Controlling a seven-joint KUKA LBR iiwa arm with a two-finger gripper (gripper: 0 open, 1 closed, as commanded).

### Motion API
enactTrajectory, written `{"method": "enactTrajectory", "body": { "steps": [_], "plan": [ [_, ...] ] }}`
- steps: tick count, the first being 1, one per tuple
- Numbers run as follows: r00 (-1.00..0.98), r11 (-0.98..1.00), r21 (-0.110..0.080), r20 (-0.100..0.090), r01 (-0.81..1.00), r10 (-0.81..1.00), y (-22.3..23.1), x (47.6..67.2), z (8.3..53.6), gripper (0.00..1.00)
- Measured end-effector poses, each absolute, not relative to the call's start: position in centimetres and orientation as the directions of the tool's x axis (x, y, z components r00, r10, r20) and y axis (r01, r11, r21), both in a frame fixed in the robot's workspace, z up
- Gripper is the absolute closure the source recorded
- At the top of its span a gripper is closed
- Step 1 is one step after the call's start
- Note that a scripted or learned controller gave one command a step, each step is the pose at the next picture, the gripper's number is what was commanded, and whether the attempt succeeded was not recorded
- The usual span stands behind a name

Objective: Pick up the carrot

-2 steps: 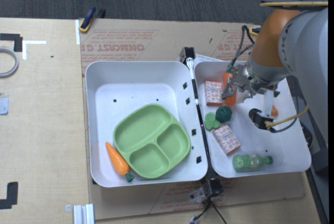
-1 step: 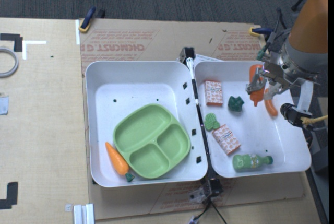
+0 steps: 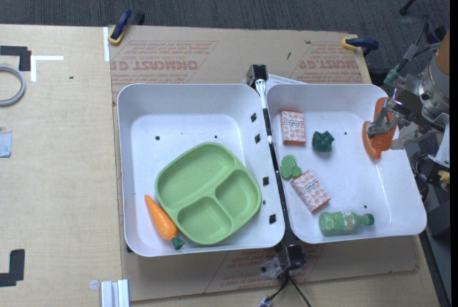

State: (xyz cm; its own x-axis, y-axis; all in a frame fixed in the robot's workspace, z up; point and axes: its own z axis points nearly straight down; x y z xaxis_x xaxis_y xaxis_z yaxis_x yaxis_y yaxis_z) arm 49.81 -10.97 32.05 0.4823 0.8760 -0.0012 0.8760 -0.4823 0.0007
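The carrot [image 3: 159, 217], orange with a small green top, lies in the left bin [image 3: 136, 155] at its front left, against the rim of a green divided plate [image 3: 208, 192]. My gripper [image 3: 392, 124] is far from it, at the right wall of the right bin [image 3: 358, 227]. Its fingers are shut on a second orange piece [image 3: 374, 140], which hangs from them just inside that wall. The upper part of that piece is hidden by the fingers.
The right bin holds two small orange-and-white boxes [image 3: 293, 127] [image 3: 310, 190], a dark green toy [image 3: 323, 142], a light green piece [image 3: 290, 167] and a green bottle [image 3: 345, 222] lying at the front. A divider with black clips [image 3: 268, 148] separates the bins.
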Motion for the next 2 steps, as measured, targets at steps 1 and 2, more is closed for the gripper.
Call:
{"method": "enactTrajectory", "body": {
  "steps": [1,2],
  "plan": [
    [0.638,-0.638,-0.001,-0.001,0.77,0.77,-10.6,47.8,31.7,1.0],
    [0.77,-0.77,0.0,-0.002,0.638,0.638,-6.9,49.2,33.9,1.0]
  ]
}}
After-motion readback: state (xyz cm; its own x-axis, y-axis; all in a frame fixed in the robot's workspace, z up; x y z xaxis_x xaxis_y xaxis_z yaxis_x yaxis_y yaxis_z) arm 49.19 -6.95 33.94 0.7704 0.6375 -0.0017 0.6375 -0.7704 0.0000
